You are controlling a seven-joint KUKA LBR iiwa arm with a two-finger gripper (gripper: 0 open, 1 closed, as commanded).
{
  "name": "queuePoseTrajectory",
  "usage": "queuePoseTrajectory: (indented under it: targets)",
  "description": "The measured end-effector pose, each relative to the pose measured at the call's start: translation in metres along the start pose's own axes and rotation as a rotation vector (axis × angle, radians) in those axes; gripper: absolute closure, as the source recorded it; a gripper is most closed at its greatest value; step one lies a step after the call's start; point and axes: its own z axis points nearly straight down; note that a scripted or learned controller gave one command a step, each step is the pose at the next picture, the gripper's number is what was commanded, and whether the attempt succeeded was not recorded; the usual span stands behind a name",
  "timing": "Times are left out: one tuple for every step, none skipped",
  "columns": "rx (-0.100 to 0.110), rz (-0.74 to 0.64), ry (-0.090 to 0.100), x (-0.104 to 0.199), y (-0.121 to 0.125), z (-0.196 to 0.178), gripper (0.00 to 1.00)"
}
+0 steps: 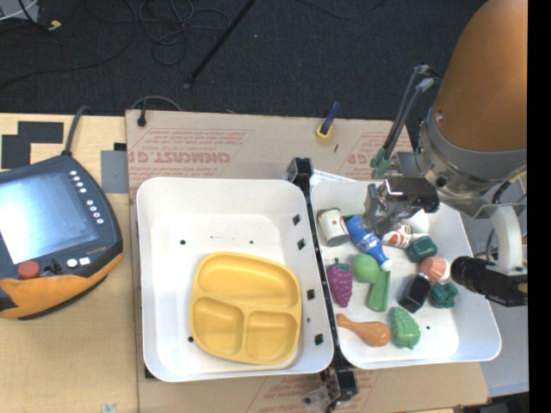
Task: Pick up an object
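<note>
The right bin (469, 338) holds a heap of small toys. Among them are a blue bottle (368, 242), a white can (331, 226), purple grapes (340, 284), a green pear-like piece (372, 278), an orange drumstick (365, 329) and a green lumpy toy (405, 328). My gripper (386, 213) hangs low over the bin's back half, just above the top end of the blue bottle and a small orange-and-white item (397, 238). Nothing is visibly held in it.
A dark green toy (422, 249), a pink one (435, 268), a black block (415, 292) and a teal piece (444, 295) lie at the right. The left bin (164, 222) holds a yellow divided tray (245, 308). A pendant with a screen (52, 226) lies at the far left.
</note>
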Motion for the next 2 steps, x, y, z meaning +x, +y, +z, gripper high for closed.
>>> queuePoseTrajectory:
  targets:
    - [0.001,0.001,0.000,0.013,0.000,-0.012,1.00]
    - [-0.003,-0.002,0.001,0.047,0.000,-0.069,1.00]
